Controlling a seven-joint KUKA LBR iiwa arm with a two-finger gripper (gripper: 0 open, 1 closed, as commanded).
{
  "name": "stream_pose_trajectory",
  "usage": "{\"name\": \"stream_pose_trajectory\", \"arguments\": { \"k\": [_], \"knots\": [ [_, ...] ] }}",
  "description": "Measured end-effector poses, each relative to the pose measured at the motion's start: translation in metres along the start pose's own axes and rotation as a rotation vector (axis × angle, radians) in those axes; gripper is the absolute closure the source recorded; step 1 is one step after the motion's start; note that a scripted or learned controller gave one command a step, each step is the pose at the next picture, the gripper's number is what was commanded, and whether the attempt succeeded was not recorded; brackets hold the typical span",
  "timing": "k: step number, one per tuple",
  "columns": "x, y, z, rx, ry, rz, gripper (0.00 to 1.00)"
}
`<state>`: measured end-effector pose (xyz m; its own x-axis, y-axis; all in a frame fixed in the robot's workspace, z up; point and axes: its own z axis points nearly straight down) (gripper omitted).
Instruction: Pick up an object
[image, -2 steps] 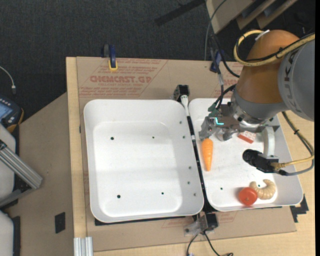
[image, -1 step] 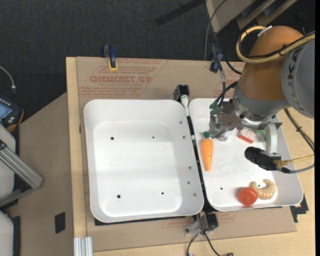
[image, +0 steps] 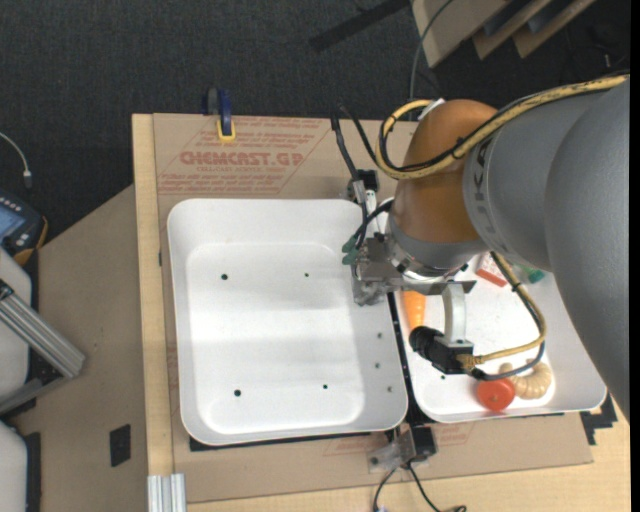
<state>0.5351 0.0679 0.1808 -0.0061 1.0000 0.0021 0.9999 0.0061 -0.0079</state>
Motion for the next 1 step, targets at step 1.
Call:
{"name": "stream_pose_trajectory", "arguments": {
  "k": [1],
  "knots": [
    [0.0193,0.0743,-0.0046,-0.014,-0.002,0.003,1.0]
  ]
}}
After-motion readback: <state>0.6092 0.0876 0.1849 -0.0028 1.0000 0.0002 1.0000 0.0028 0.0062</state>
